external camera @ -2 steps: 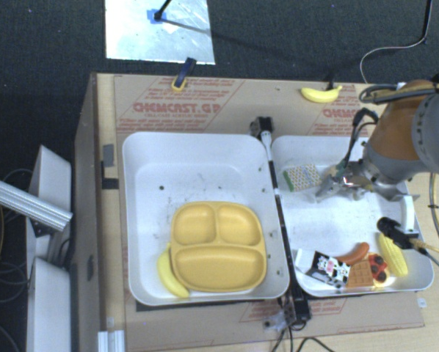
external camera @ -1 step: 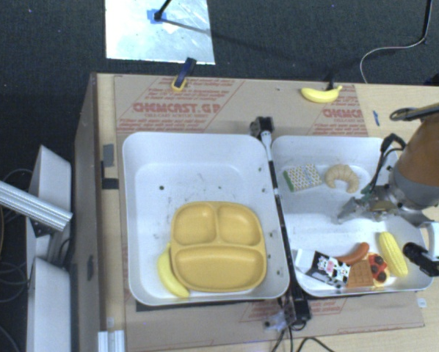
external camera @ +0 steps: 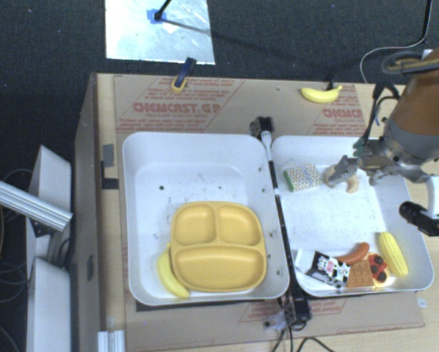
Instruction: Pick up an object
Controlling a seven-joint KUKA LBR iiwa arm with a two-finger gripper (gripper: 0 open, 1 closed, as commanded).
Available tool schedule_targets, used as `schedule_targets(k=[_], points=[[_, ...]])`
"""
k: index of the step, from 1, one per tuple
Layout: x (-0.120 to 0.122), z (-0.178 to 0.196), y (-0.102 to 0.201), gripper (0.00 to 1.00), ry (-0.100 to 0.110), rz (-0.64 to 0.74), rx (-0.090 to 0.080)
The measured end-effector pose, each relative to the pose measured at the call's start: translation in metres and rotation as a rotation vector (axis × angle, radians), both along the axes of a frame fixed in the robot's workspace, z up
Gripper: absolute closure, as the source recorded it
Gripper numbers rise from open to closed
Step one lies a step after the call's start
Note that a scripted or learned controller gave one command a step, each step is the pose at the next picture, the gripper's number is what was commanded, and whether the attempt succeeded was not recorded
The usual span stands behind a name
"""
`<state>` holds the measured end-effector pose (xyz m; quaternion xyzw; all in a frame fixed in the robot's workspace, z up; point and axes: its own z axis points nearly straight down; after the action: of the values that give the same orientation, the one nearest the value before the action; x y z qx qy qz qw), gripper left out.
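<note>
My gripper [external camera: 343, 174] reaches in from the right and hangs low over the far part of the right bin [external camera: 352, 215]. Just to its left lies a small green-dotted pad [external camera: 300, 176], a short gap away. A small tan piece [external camera: 351, 185] shows right at the gripper's tip; I cannot tell whether it is held. Along the bin's near edge lie a toy sausage [external camera: 354, 253], a yellow corn cob [external camera: 392, 253], a black-and-white block [external camera: 328, 268] and a brown waffle piece [external camera: 360, 273].
The left bin [external camera: 142, 167] holds a yellow divided plate [external camera: 218, 246] with a banana [external camera: 168, 273] tucked at its near left side. Another banana [external camera: 321, 92] lies on the cardboard behind the right bin. A black clamp [external camera: 263, 128] sits between the bins.
</note>
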<state>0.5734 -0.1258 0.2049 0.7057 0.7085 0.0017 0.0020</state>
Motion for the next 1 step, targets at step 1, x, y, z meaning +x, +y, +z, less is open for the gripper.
schedule_targets(k=[1], points=[[-0.0246,-0.0720,-0.0524,0.00,0.006,-0.003,-0.001]])
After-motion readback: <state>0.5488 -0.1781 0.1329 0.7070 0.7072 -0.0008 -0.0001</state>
